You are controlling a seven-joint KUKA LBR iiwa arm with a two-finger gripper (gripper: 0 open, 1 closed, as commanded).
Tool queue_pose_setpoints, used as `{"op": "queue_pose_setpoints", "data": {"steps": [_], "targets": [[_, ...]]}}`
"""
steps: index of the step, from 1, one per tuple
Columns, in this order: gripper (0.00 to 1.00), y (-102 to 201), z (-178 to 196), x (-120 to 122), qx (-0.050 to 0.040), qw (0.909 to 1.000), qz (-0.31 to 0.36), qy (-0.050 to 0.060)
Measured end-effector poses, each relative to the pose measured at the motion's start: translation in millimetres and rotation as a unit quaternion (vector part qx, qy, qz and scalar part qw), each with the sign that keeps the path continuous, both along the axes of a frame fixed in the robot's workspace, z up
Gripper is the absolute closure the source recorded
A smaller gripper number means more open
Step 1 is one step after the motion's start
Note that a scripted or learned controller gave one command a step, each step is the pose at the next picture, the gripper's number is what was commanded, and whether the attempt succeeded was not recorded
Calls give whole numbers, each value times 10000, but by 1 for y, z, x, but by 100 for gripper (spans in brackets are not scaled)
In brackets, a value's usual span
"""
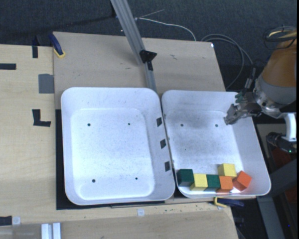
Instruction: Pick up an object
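While the arm (281, 81) reaches in from the right, its gripper (234, 114) hangs over the right-hand bin (199, 133), close to that bin's far right rim. Whether the fingers are spread or pressed together, I cannot tell; they show as a small dark grey blur and nothing can be seen between them.

Now down to the blocks, well apart from the gripper, all crowded into the near right corner of the same bin. A dark green block (185, 176) sits leftmost, a yellow block (200, 181) just beside it, then a second green block (213, 182) and an orange block (225, 183), all in a row along the near wall. Behind that row sits another yellow block (228, 170), and a red-orange block (242, 179) stands tilted at the right end, against the corner.

Over on the left, the left-hand bin (109, 143) lies side by side with its neighbour, rims touching. A grey metal bar (132, 29) slants across the bench (189, 63) beyond the bins.
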State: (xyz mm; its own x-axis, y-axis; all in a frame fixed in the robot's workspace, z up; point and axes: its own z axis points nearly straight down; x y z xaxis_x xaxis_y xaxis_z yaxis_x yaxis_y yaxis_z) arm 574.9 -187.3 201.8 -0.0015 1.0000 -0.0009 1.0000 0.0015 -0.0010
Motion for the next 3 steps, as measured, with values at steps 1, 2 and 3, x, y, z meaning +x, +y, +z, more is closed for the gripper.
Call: {"op": "queue_pose_setpoints", "data": {"steps": [1, 2, 3], "targets": [[100, 0, 9, 0, 1, 10000, 4, 2], [0, 0, 9, 0, 2, 10000, 3, 7], [100, 1, 19, 0, 2, 10000, 8, 4]]}}
